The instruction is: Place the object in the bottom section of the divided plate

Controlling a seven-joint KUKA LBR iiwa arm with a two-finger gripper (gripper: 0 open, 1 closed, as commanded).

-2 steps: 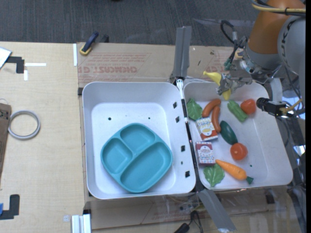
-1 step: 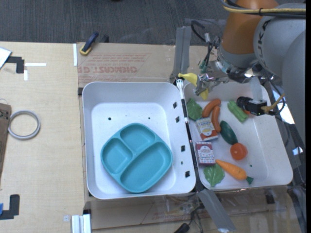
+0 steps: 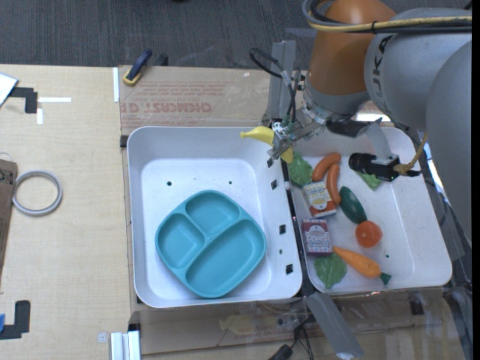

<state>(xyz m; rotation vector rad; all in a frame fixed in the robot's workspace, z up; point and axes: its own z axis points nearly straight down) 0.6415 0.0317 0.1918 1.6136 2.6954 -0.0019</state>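
On the counter, my claw pinches a yellow banana above the left bin's rim. The grip looks marginal; it could drop short of the blue divided plate.

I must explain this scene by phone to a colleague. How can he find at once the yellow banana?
Start at the left white bin, which holds the blue divided plate. Follow its far rim to the right corner, under the gripper: the banana is there. It is yellow and curved, apart from the toy foods in the right bin.
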